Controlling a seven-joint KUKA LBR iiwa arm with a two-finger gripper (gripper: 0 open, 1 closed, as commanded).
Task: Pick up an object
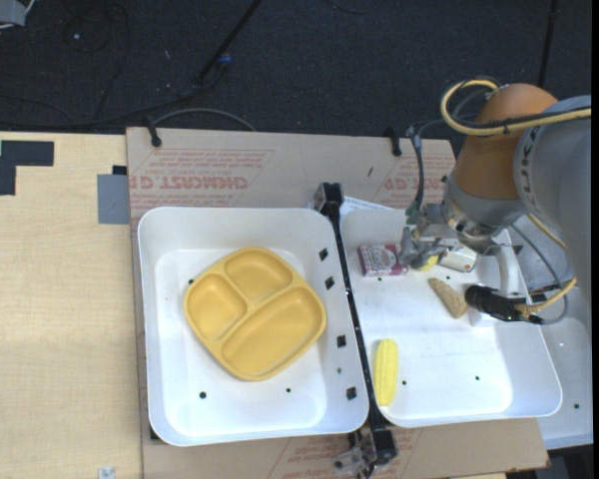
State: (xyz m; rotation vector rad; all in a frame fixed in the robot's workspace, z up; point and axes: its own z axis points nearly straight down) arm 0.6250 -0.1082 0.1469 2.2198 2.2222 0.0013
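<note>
A pale wooden bench (50,317) carries a sheet of cardboard (240,173), and on it two shallow white bins sit side by side, touching along a black divider. The grey arm (499,158), with its orange band, comes in from the right and bends down over the far part of the right bin (449,377). The left bin (170,407) holds a yellow divided plate (255,312), lying flat near its middle. In the right bin a yellow corn cob (385,370) lies at the near left, just beside the divider. A tan wedge (447,295) lies further right, near the middle. A small pink packet (377,259) lies at the far left of this bin. The gripper (417,252) is low just to the right of that packet, with a small white and yellow piece (457,259) on its other side. Whether the gripper is open or closed cannot be told, and nothing can be seen held in it.
</note>
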